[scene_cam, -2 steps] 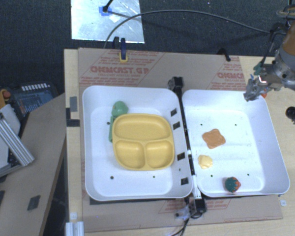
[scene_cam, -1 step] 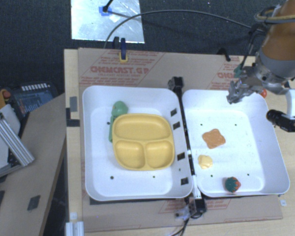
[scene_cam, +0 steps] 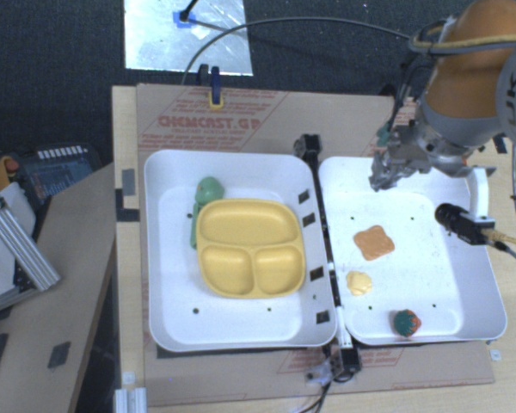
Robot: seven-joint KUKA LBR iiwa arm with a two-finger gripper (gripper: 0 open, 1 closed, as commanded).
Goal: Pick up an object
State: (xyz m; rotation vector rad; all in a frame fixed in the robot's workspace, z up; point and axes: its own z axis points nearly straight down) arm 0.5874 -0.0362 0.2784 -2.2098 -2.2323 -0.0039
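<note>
Three small objects lay in the right white bin (scene_cam: 473, 256) — a flat tan waffle-like piece (scene_cam: 374, 243), a pale yellow lump (scene_cam: 359, 282), a green-and-red ball (scene_cam: 405, 322). Gripper (scene_cam: 383, 177) hovered at the far edge; a descent there risked missing everything.

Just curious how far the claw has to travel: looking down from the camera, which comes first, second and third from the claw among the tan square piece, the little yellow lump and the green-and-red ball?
From the gripper, above the right bin's far end:
1. Tan square piece, mid-bin.
2. Yellow lump, just past it.
3. Green-and-red ball, by the near rim.
</note>
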